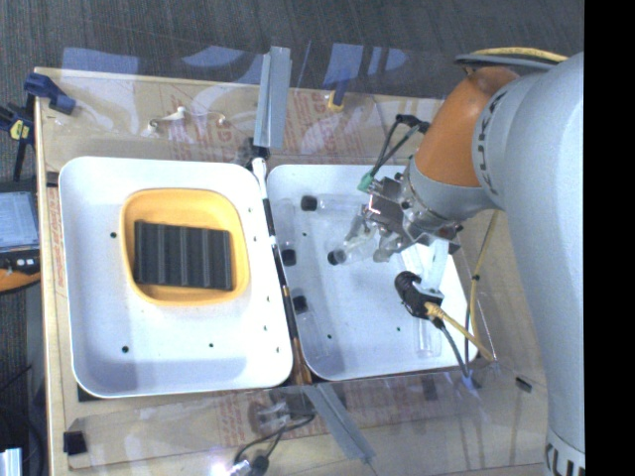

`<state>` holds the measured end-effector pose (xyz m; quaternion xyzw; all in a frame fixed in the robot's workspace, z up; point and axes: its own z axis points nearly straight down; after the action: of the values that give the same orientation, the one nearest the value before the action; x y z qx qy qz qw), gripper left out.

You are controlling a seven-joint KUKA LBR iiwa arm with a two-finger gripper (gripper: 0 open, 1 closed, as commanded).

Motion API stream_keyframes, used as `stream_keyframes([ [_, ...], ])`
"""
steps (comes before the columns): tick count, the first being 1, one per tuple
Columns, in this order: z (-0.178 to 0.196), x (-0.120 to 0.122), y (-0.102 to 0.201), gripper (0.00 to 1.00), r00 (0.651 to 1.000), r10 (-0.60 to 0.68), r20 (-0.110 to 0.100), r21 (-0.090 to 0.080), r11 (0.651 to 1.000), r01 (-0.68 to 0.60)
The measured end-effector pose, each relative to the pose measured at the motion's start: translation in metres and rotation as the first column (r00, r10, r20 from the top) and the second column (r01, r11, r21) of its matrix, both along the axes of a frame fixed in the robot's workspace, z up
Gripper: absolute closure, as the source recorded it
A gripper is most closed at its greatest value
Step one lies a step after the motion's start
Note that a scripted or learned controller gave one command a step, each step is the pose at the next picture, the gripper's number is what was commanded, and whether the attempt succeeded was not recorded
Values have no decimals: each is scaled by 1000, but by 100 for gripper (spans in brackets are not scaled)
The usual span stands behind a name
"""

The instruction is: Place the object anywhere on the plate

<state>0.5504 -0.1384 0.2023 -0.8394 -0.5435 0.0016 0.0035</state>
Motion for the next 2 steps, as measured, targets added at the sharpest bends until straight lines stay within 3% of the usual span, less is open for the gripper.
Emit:
stream_keyframes([
  [1,-3,13,29,100,969,246,1,1,969,-246],
  [2,-11,31,89,100,897,442,2,0,897,-442],
])
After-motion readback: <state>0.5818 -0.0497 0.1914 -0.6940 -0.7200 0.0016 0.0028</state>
